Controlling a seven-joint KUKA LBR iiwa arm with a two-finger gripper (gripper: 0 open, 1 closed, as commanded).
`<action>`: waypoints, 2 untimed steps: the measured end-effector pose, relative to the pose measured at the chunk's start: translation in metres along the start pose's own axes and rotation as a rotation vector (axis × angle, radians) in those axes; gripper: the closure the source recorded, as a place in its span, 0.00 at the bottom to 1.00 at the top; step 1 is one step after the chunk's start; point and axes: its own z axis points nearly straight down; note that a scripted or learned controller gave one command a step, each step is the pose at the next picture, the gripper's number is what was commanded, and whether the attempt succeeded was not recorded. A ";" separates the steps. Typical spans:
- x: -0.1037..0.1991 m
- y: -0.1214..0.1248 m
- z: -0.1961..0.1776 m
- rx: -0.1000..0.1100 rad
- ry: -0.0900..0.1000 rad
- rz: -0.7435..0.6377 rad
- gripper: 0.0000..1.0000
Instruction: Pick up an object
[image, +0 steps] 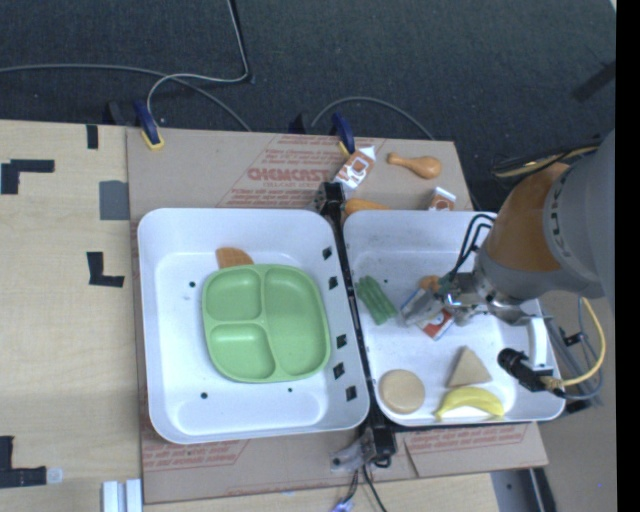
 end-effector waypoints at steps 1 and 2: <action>-0.001 -0.001 -0.009 0.001 -0.002 0.001 1.00; 0.078 0.036 -0.098 0.007 0.002 0.000 1.00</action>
